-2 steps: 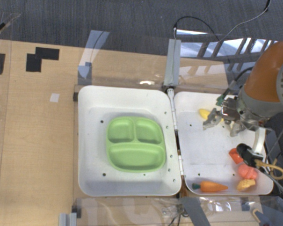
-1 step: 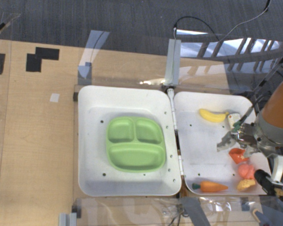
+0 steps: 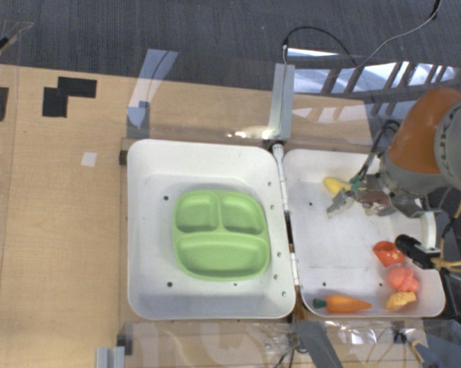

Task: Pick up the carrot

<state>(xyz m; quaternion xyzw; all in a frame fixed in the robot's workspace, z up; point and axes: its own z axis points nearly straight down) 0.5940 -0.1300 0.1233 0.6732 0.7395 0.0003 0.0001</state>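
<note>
The orange carrot (image 3: 347, 304) lies on its side at the front edge of the right bin (image 3: 319, 252), with its green end to the left. My gripper (image 3: 338, 199) hangs over the back part of that bin, well behind the carrot and slightly left of it. Its fingers look open with nothing between them. A small yellow piece (image 3: 333, 184) lies just behind the fingertips.
A red piece (image 3: 388, 253), a pink piece (image 3: 403, 280) and a yellowish piece (image 3: 401, 300) sit in the right bin's front right corner, near the carrot. The left bin (image 3: 149, 214) holds a green divided plate (image 3: 221, 234). A metal divider (image 3: 284, 212) separates the bins.
</note>
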